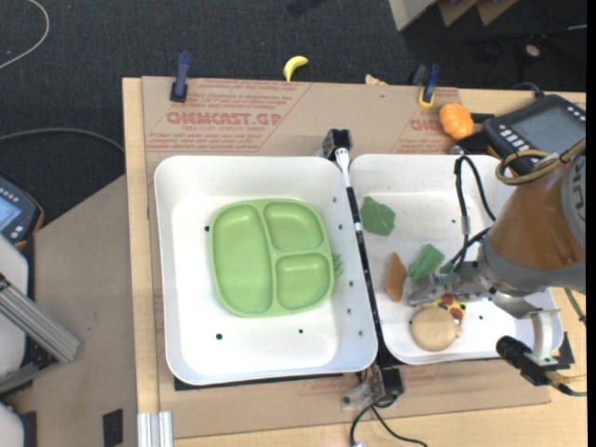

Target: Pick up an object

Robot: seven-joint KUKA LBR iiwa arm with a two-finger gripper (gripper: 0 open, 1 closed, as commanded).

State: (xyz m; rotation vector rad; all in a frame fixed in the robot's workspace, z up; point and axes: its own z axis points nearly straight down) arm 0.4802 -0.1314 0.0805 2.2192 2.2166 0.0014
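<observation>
Inside left bin [177, 277] lies green tray [272, 257]; right bin [410, 180] holds food toys.

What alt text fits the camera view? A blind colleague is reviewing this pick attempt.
The grey-and-orange arm reaches from the right into the right bin, its gripper low among a tan round object, an orange piece and two green pieces. The left bin holds a green divided tray.

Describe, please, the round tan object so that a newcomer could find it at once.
Start at the right bin, the one the arm reaches into. Near its front edge lies the round tan object, just below the gripper. Unlike the green pieces and the orange wedge nearby, it is pale and disc-shaped.
</observation>
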